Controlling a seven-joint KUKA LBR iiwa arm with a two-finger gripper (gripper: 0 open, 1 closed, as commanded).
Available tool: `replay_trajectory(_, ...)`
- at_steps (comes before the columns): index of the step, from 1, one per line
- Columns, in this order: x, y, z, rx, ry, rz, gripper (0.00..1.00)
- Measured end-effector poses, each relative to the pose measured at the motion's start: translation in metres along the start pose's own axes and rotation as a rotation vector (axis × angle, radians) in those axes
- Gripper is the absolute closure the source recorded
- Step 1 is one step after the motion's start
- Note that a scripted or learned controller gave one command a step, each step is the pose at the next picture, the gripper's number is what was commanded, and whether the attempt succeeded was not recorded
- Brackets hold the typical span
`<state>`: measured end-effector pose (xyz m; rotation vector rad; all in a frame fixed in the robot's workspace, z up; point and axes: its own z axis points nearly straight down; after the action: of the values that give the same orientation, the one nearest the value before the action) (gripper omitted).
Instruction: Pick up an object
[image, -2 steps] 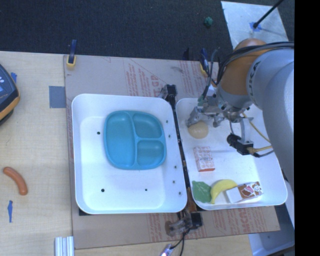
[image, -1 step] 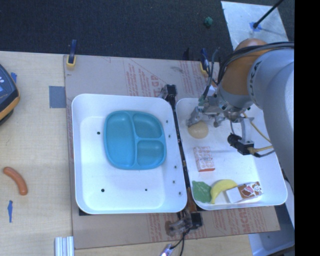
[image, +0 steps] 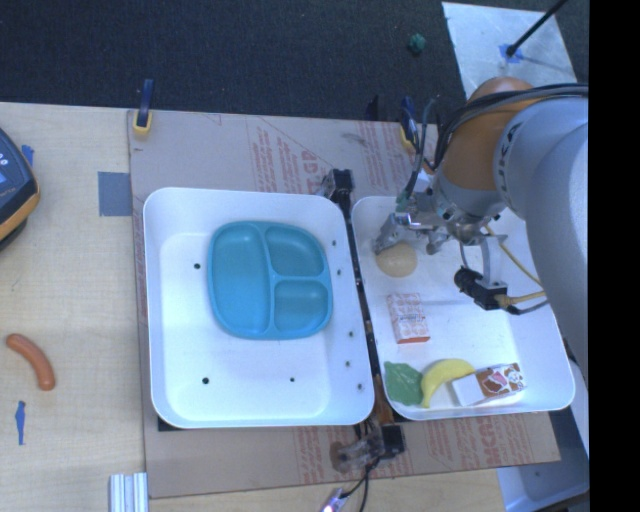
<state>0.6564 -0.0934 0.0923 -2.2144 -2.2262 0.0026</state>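
Approach seems the step in hand: gripper sits at twelve o'clock in the right bin, directly over a tan round object. Whether its claw is apart or together, I cannot tell. Next likely needs a clean closing around it.

Bright, even light from above. Soft, short shadows under the arm and along the left bin rim. Mild glare on white bin walls, washed nearly flat. Slight softness throughout, fine print on packets unreadable. Dark floor at top underexposed. Worktop evenly lit, colours a bit cool.
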Motion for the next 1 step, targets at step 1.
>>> replay_trajectory(1,0.0002,0.0,0.0,0.0,0.0,0.0,0.0)
